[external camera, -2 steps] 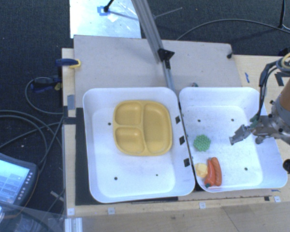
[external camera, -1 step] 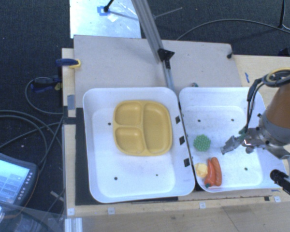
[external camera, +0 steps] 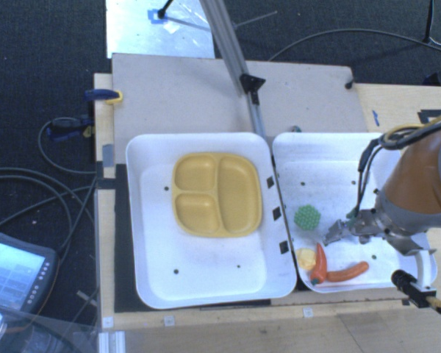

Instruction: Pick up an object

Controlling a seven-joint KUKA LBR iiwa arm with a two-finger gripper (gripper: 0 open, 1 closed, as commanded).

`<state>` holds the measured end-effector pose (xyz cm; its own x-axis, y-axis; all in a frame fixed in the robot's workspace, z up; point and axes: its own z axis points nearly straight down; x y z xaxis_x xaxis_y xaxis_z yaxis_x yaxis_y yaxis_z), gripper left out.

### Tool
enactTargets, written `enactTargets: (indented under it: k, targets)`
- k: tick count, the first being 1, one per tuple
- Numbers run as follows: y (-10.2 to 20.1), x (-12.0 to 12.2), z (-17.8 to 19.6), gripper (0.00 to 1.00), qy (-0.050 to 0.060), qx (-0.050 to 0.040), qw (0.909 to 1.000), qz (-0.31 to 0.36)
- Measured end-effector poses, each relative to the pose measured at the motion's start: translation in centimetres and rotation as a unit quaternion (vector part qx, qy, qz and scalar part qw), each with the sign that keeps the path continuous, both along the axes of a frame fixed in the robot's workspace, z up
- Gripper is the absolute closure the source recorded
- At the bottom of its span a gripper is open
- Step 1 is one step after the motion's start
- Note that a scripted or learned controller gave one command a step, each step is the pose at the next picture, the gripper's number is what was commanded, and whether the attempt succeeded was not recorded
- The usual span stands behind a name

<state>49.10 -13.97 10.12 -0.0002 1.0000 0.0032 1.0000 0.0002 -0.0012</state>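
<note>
- With the gripper (external camera: 336, 232) low in the right bin (external camera: 331, 153), fingers seemingly spread and holding nothing, best to descend straight onto one item, centred between the fingertips
- Nearest choices: green ball (external camera: 307, 217) just left of the fingers; red chili (external camera: 320, 263), orange carrot (external camera: 348, 272) and yellow piece (external camera: 305, 257) crowded near the bin's front edge
- Worth avoiding the cluster: touching items, bin wall close
- Elsewhere: yellow divided plate (external camera: 217, 194) in the left bin (external camera: 151, 219), well apart, no obstacle

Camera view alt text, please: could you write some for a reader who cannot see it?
A grey and orange arm's gripper hovers over the right bin, beside a green ball and above orange and red toy pieces. The left bin holds a yellow divided plate.
</note>
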Motion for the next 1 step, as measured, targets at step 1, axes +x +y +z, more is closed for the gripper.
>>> enactTargets:
  k: [1]
  targets:
    - [-0.11,0.10,1.23,1.00,-0.002,-0.0015,1.0000,0.000]
